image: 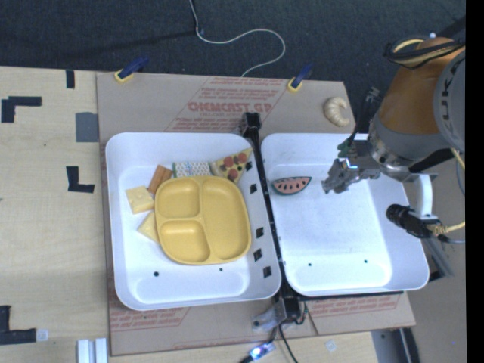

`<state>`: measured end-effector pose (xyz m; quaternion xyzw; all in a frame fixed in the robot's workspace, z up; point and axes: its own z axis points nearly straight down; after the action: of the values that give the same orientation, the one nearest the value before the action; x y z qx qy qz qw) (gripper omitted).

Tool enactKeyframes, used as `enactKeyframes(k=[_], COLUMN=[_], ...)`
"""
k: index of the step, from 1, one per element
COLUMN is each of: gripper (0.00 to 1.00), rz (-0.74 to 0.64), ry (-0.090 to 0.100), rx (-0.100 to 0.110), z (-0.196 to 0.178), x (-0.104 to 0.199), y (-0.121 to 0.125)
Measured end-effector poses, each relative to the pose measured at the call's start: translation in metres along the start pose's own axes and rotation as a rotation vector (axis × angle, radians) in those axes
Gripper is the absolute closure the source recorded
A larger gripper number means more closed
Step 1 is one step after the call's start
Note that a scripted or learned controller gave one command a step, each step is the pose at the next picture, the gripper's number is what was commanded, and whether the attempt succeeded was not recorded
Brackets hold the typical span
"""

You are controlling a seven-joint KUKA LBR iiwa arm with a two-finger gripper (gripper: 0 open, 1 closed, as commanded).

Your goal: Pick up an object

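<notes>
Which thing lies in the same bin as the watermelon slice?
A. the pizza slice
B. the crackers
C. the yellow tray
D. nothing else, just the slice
D, since the watermelon slice lies alone on the floor of the right bin, while the other food sits in the left bin.

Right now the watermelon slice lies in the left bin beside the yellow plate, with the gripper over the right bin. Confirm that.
Not quite: the camera view shows the watermelon slice in the right bin, near its left wall. The yellow plate sits in the left bin, and the gripper is over the right bin, as stated.
</notes>
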<state>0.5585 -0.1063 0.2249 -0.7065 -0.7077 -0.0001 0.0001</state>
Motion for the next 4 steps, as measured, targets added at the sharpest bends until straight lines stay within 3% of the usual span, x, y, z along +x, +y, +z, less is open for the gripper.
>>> enactKeyframes(k=[2, 4], gripper=[1.00, 1.00], rz=[-0.007, 0.001], ry=[0.001, -0.002], rx=[0.001, 0.003], z=[0.002, -0.003], x=[0.124, 0.123], y=[0.025, 0.011])
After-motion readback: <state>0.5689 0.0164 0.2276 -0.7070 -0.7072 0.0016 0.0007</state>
